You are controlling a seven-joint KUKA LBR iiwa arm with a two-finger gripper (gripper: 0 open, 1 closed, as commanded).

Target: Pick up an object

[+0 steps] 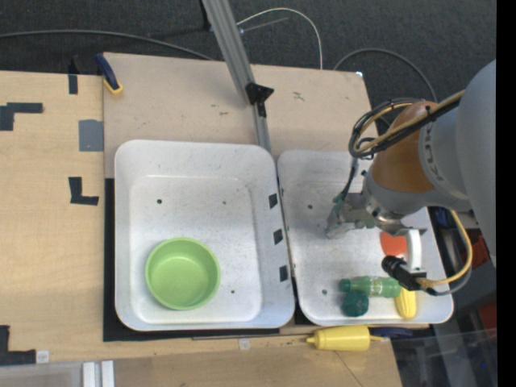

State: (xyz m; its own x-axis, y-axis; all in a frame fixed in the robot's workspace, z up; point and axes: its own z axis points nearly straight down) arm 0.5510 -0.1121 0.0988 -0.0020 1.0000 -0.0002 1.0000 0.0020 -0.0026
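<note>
arm [427,164]: grey w/ orange band, enters from right, over right bin [310,176]; its bulk hides bin's right rim
gripper [337,222]: low over right bin's middle; whether shut or apart, cannot tell, too small & dark
green bottle [369,286]: lying near right bin's front, yellow end toward right, partly behind black cable
dark teal piece [354,302]: just below bottle, shape unclear
orange-red item [393,241]: mostly hidden under wrist
green bowl [183,273]: left bin [193,168], front-left
yellow object [343,339]: on bench, in front of right bin

One fixed camera looks down at a slant on the bench [48,216], both white bins [193,176] mid-frame, the arm [476,135] entering at right.
</note>
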